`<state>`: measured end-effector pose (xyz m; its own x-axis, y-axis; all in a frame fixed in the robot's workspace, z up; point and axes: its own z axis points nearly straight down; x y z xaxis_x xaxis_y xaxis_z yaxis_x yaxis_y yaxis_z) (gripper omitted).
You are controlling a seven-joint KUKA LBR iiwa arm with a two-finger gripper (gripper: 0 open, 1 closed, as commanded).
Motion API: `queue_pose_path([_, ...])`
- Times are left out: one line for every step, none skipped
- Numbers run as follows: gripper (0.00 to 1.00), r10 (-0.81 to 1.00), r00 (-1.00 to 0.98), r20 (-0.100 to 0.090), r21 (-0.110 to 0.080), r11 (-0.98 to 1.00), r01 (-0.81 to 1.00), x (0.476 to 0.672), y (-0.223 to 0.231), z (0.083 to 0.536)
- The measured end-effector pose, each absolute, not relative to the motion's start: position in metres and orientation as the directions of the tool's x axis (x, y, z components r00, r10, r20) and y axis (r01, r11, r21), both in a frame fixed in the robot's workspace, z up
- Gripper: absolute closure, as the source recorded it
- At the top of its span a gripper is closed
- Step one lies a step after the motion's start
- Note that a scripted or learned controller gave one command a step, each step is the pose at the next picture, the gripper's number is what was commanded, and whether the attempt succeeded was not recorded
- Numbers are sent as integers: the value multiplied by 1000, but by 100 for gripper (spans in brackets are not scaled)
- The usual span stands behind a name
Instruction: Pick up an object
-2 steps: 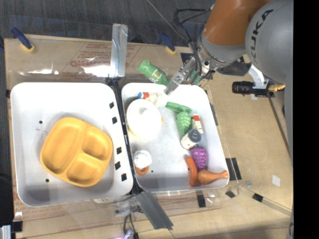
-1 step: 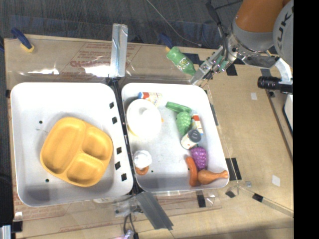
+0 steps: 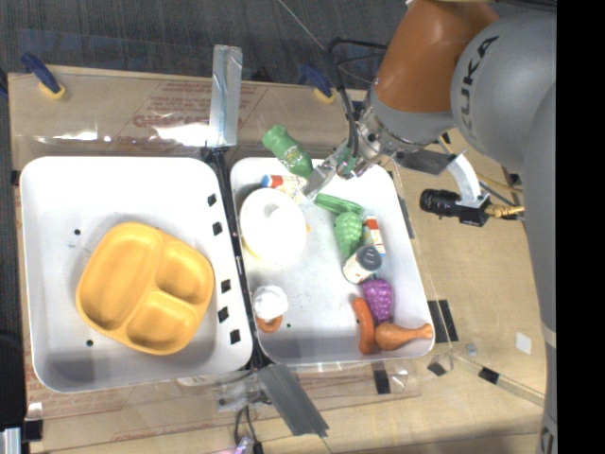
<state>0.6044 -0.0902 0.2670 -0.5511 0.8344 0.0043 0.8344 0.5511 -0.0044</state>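
gripper (image 3: 317,180) over right bin's (image 3: 402,216) far edge; finger state unclear | green bottle (image 3: 286,151) just left of it, apart

A glossy yellow plastic divided tray (image 3: 144,287) fills the far white bin (image 3: 38,253); just beside the grey metal gripper (image 3: 326,173) lies a green plastic bottle (image 3: 286,151); below it, a white round bowl (image 3: 272,223), purple plastic grapes (image 3: 378,298), an orange carrot (image 3: 365,325).
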Motion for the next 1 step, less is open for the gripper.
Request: queue_pose_path([100,885,-465,-4,2,465,885,658,-115,324])
